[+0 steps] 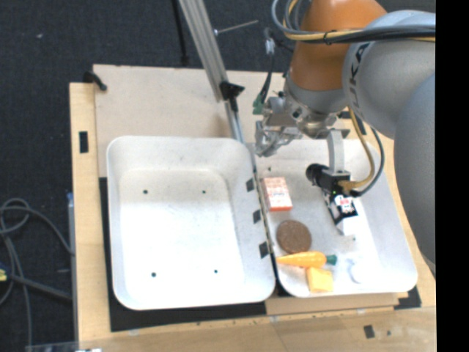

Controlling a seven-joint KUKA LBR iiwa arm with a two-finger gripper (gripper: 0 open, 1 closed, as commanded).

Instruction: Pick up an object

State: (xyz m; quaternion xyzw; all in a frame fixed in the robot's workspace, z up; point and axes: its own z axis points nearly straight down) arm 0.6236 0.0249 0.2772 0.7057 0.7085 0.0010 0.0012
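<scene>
My gripper [267, 144] hangs over the far left corner of the right bin [381, 266], above the bin's objects and touching none of them. Just below it lies a small orange and white box [277, 193]. Further toward the front sit a brown round disc [294, 236], an orange carrot-shaped toy with a green tip [304, 259] and a yellow block [318, 279]. A black and white item [343, 205] lies to the right of the box, partly under the arm's cable.
The left bin [124, 160] lies alongside the right one, with a divider rim between them. A slanted metal rail [209, 50] rises behind the bins close to the gripper. The grey arm covers the far right.
</scene>
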